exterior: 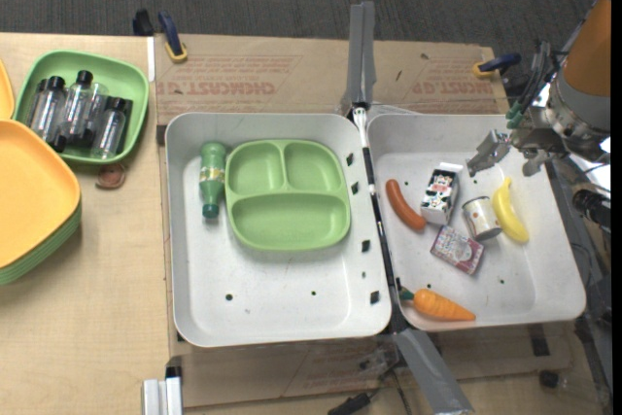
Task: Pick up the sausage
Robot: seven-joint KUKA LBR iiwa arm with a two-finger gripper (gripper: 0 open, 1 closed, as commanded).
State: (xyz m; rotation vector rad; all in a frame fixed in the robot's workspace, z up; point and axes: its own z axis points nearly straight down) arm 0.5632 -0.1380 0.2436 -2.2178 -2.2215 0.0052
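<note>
Lowest in the frame, a carrot [439,305] lay on the right bin's [544,306] near rim. Up and left of it, the sausage [404,205] lay slantwise by the bin's left wall, a small carton [440,193] just beside it. At the upper right, the gripper [507,149] hung spread and empty, well apart. Descending, one finger could likely catch the carton and nudge the sausage away.
</note>
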